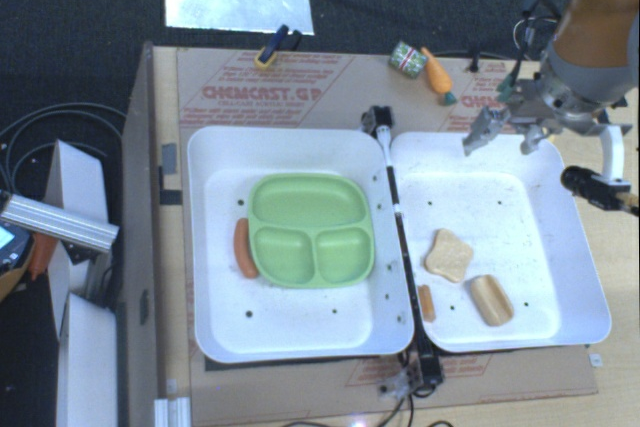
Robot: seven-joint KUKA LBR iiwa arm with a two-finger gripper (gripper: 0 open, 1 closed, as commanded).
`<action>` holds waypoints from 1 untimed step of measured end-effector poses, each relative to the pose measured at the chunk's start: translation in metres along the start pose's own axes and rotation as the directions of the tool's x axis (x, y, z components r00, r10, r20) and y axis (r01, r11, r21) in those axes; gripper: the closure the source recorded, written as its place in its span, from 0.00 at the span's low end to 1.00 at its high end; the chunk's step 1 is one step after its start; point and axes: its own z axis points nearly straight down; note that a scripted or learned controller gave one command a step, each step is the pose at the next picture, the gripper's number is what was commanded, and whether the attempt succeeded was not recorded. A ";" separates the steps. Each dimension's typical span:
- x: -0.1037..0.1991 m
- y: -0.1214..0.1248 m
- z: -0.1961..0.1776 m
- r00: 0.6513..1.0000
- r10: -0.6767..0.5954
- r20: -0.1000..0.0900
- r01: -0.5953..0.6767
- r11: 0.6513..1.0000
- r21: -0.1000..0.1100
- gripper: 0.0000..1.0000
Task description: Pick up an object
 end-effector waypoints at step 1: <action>0.006 -0.060 0.076 1.000 0.002 0.000 -0.002 1.000 0.003 0.00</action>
